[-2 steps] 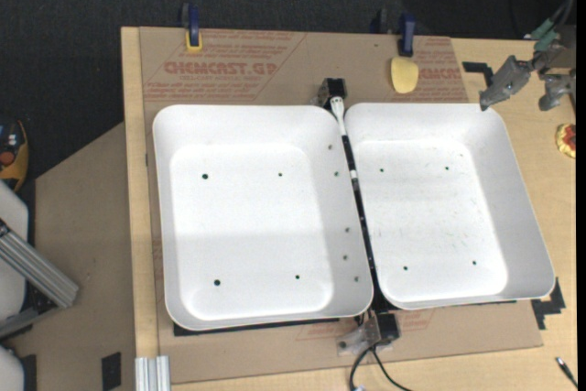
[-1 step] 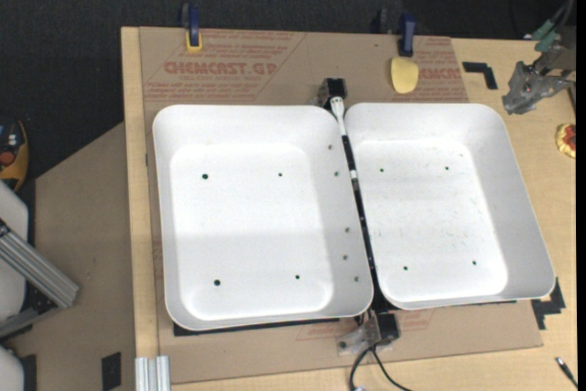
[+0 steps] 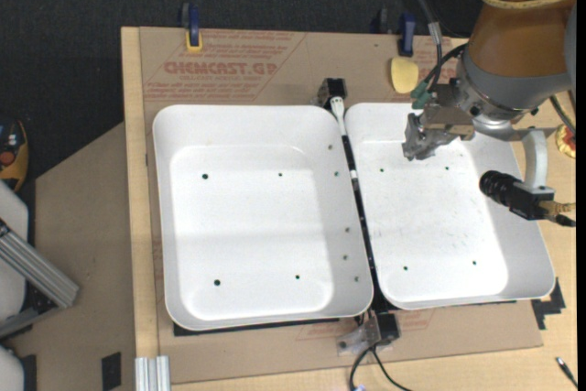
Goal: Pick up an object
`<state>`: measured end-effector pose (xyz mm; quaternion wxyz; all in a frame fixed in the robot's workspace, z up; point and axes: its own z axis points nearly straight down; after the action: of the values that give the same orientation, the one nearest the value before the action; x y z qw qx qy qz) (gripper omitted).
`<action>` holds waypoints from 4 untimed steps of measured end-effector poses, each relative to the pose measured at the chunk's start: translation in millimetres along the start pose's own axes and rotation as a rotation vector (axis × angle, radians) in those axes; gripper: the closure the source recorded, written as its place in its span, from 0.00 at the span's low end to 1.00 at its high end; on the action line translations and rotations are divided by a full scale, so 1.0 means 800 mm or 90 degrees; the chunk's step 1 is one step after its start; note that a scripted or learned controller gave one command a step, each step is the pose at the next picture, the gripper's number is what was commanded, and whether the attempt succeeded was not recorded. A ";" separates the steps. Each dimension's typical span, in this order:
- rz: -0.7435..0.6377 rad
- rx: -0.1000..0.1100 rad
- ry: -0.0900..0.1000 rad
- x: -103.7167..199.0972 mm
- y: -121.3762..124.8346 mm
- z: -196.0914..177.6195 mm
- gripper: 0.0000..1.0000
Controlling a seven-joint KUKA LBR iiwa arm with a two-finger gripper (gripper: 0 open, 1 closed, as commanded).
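- Overhead, two white bins sit side by side on a brown board (image 3: 229, 59): left bin (image 3: 174, 224), right bin (image 3: 513, 279).
- A black strip (image 3: 352, 188) runs between the bins, with a small black-and-white fitting (image 3: 331, 92) at its far end.
- A yellow piece (image 3: 403, 74) lies on the board, just beyond the right bin's far rim.
- Two blue clamps (image 3: 190, 16) grip the board's far edge.
- A black cylinder (image 3: 505, 188) juts over the right bin's right side.
- The arm (image 3: 522, 23), orange above grey, enters from the far right and points down.
- The gripper (image 3: 421, 146) hangs over the far part of the right bin.
- Claw state: cannot tell; the tip is too small and dark.
- Task object: none can be made out on either bin floor; only small dark dots show there.
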<state>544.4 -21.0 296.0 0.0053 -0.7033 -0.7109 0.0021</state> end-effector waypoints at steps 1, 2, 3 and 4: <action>0.003 -0.016 -0.002 0.052 -0.026 -0.154 1.00; 0.004 0.002 -0.003 0.107 0.016 0.027 1.00; 0.009 -0.016 -0.004 0.058 0.050 -0.114 1.00; 0.005 -0.002 -0.003 0.085 0.109 0.012 1.00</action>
<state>630.7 48.3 285.6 0.0024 -0.7062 -0.7080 0.0024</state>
